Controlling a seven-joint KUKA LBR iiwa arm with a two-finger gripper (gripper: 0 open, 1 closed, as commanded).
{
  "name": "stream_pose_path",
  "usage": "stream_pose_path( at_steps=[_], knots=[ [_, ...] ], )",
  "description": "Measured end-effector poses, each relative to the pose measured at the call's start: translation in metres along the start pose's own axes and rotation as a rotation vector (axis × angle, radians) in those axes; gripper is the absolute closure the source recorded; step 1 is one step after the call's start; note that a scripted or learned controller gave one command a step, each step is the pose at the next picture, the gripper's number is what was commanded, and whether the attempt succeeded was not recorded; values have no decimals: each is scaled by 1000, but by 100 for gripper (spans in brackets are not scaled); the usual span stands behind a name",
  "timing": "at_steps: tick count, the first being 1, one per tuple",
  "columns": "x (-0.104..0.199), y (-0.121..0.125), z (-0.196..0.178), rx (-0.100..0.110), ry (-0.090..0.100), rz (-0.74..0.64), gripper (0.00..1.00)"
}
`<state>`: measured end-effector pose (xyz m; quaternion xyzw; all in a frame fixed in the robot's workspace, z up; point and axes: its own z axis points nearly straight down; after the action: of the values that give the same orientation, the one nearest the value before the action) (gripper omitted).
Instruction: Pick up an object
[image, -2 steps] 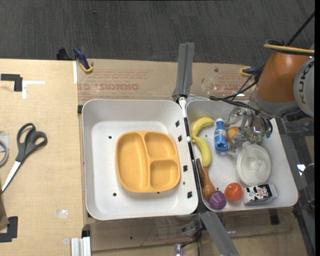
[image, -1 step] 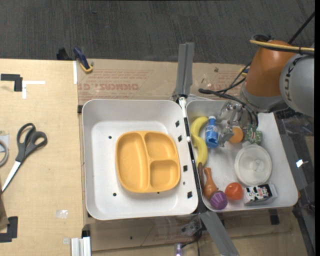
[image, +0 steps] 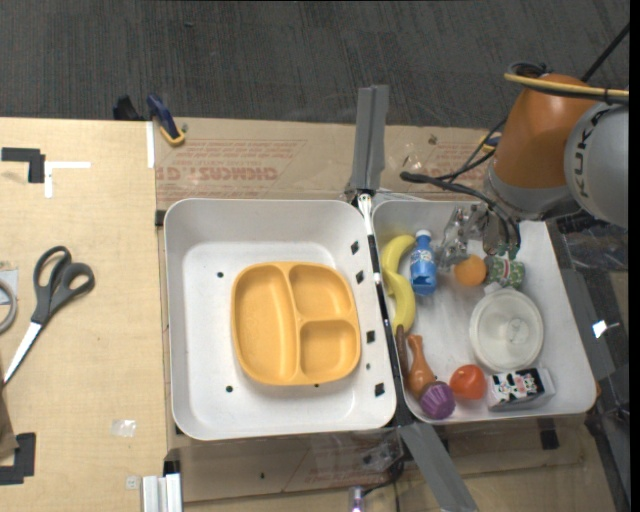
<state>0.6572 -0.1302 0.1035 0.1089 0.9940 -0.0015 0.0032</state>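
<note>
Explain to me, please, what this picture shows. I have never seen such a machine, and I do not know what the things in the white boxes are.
This is one camera above a bench, looking down at a slant. The grey robot arm with an orange band reaches in from the right. Its two-finger metal gripper hangs over the right shallow white bin, near a small orange ball; I cannot tell whether it holds anything. That bin also has a yellow banana, a blue plastic bottle and a round white bowl. The left shallow white bin holds a yellow divided plate. Black-handled scissors lie on the bench.
</note>
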Motion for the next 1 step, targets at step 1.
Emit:
stream_pose_path(
  at_steps=[1],
  knots=[
    [48, -18, 11, -4, 3, -363, 100]
  ],
)
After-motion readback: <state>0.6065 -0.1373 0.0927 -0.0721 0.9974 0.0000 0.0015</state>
